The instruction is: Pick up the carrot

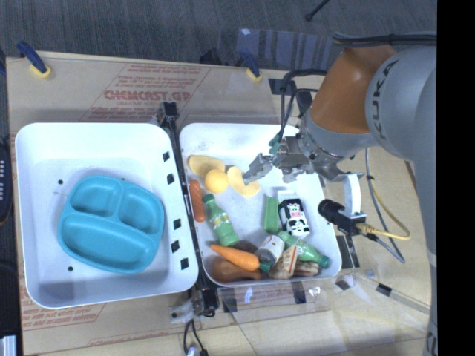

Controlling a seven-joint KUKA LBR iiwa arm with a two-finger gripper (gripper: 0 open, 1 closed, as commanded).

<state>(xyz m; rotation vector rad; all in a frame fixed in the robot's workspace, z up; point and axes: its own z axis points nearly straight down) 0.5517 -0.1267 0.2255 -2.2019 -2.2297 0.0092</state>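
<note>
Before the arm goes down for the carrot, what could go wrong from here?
1. The gripper sits over the yellow toys at the back of the right bin, while the carrot lies near the front, so it may close on the wrong thing.
2. The carrot is crowded: a green bottle and other toys touch it, so the fingers could catch or push a neighbour.

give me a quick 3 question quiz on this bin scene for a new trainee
1. True or false: the carrot lies in the same bin as the blue tray.
2. Which is the tool nearest? A) yellow toy fruit B) carrot C) blue tray
3. Fill in: the carrot lies near the ___ edge of the right bin.

Key: 1 false, it is in the right bin, the tray in the left; 2 A; 3 front (bottom of the view).
</note>
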